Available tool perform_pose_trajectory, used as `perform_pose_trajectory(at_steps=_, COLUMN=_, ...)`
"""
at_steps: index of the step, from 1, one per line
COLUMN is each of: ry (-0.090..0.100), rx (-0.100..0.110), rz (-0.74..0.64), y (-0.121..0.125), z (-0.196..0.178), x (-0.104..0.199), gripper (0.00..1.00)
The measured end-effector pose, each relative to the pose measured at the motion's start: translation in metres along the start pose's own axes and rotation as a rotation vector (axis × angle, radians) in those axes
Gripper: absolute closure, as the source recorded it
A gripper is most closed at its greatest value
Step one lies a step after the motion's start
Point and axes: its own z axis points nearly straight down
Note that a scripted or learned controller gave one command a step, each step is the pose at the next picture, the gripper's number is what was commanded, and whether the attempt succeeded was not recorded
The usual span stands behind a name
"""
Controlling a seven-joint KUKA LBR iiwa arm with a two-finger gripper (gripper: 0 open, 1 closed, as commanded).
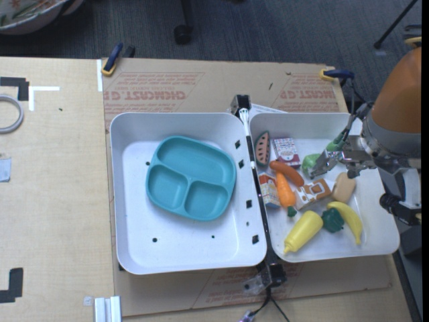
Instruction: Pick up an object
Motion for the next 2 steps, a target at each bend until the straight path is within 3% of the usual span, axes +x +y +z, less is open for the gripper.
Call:
perform_pose_trajectory(at_steps=1, ry=0.0, rx=-0.002, rz=0.16, y=0.014, z=0.079, x=0.034, gripper=0.0)
perform_pose_trajectory(at_steps=2, ry=-0.001, rx=-0.002, rz=-0.212, y=0.051, z=0.11, x=0.022, gripper=0.0)
